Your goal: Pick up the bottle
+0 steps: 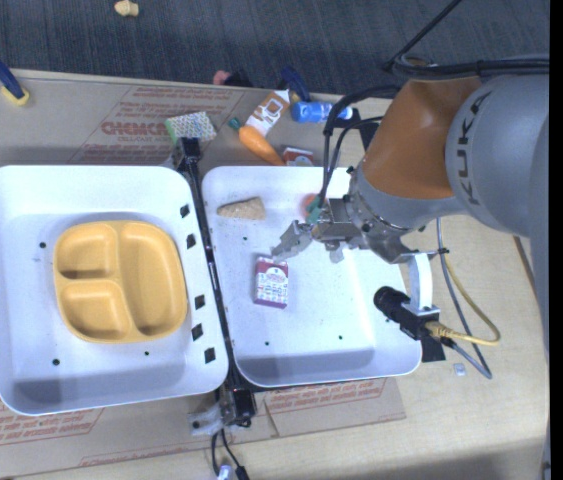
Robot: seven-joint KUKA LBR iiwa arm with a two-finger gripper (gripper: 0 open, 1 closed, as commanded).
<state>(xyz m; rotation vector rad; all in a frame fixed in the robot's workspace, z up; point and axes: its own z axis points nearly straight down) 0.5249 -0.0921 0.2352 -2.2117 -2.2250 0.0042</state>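
- We see the gripper (296, 240) in the right bin (361, 358), jaws spread and holding nothing, just above a small red-and-white packet (272, 282).
- The bottle (267, 114), white with an orange label, lies on the cardboard beyond the bins, near a carrot (258, 144).
- Its long axis runs diagonally; we cannot tell which end is the cap.
- We judge the arm should lift clear of the bin, travel to the bottle, and close across its narrow width.
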